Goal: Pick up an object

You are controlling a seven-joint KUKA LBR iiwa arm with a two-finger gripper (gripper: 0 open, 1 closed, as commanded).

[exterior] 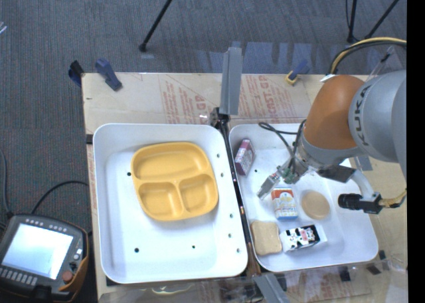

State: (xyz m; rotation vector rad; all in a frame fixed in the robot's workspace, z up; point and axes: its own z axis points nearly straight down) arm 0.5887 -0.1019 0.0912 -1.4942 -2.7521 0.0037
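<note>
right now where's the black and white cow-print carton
The cow-print carton lies in the right bin, near its front edge, between the slice of toast to its left and the round tan disc just behind it.

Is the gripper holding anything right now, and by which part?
Nothing is visibly held. The gripper hangs above the right bin, just up-left of the small carton.

The arm [372, 122], above and right of the gripper [269, 185], bears "KUKA" lettering. Red print on the bench [186, 99] is too blurred to read.
</note>
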